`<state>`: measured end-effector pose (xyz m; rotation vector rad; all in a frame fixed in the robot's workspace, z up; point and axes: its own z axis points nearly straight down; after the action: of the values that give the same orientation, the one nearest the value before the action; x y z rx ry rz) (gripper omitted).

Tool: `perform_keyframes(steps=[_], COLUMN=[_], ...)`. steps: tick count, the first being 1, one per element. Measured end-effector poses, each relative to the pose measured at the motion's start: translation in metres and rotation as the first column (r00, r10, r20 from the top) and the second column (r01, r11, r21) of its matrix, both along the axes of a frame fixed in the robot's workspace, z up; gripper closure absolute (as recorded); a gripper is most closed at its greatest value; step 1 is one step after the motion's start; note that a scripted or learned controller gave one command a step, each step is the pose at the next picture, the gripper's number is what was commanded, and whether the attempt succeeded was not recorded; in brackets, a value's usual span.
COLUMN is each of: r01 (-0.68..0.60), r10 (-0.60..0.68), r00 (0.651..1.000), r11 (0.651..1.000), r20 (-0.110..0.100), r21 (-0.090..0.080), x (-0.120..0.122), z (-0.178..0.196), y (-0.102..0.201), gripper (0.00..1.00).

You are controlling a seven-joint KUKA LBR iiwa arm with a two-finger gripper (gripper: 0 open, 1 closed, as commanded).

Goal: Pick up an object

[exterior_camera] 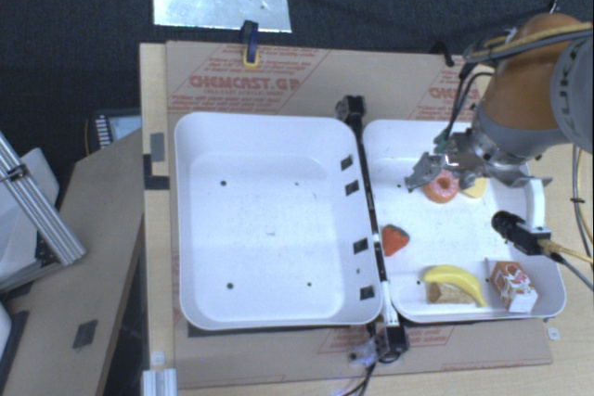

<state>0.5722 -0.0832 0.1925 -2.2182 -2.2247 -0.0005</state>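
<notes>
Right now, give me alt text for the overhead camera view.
A grey-and-orange arm reaches into the right bin, its gripper over a pink donut. A strawberry, banana and small carton lie nearer the front.

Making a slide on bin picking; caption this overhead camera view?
End effector poised over a pink donut in the right bin, near banana and strawberry.
</notes>
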Motion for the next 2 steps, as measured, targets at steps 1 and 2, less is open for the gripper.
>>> perform_keyframes(steps=[1, 2], r01=[0.009, -0.003], r10=[-0.009, 0.003], r00=[1.0, 1.0], r11=[1.0, 1.0], r20=[0.004, 0.005], r21=[-0.005, -0.003], x=[0.022, 0.089], z=[-0.034, -0.111], y=[-0.103, -0.124], gripper=[0.0, 0.0])
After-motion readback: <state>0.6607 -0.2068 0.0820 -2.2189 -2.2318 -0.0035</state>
